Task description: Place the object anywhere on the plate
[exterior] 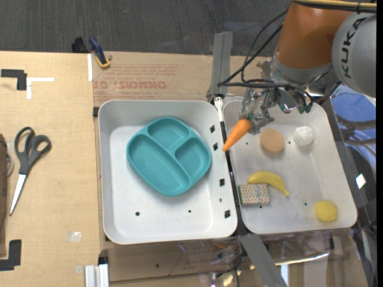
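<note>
While KUKA marks the arm (358,34), the fingers (258,119) grip the carrot (237,134); plate (169,155) apart.

The teal plate (169,155) is being left unobstructed from above. At its three o'clock, the passage is being crossed by the bins' adjoining rims (224,160), over which an orange carrot (237,134) is being held.

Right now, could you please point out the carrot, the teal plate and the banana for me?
carrot (237,134), camera view, middle of its orange body.
teal plate (147,173), camera view, rim on its lower-left side.
banana (268,180), camera view, middle of its yellow curve.
</note>
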You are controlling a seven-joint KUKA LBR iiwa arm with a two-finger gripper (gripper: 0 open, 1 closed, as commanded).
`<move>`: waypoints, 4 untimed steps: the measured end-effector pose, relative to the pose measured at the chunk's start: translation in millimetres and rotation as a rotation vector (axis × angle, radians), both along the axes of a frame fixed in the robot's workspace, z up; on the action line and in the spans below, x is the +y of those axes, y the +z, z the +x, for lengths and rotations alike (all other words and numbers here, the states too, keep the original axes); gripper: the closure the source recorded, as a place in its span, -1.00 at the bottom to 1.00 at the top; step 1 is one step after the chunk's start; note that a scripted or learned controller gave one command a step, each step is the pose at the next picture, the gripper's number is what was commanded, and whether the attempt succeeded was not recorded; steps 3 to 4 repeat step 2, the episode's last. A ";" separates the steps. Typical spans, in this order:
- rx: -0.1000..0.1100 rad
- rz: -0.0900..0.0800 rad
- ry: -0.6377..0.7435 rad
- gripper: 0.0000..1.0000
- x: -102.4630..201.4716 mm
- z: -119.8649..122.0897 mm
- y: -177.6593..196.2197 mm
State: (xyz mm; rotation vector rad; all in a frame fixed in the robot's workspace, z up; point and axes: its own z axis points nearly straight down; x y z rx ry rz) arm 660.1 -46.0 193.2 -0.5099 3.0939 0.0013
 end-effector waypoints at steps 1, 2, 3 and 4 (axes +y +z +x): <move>0.002 0.000 -0.061 1.00 70.2 -15.4 -0.6; 0.002 0.000 -0.061 -1.00 69.9 -15.4 -0.5; 0.002 0.000 -0.061 -1.00 69.9 -15.4 -0.5; 0.002 0.000 -0.061 -1.00 69.9 -15.4 -0.5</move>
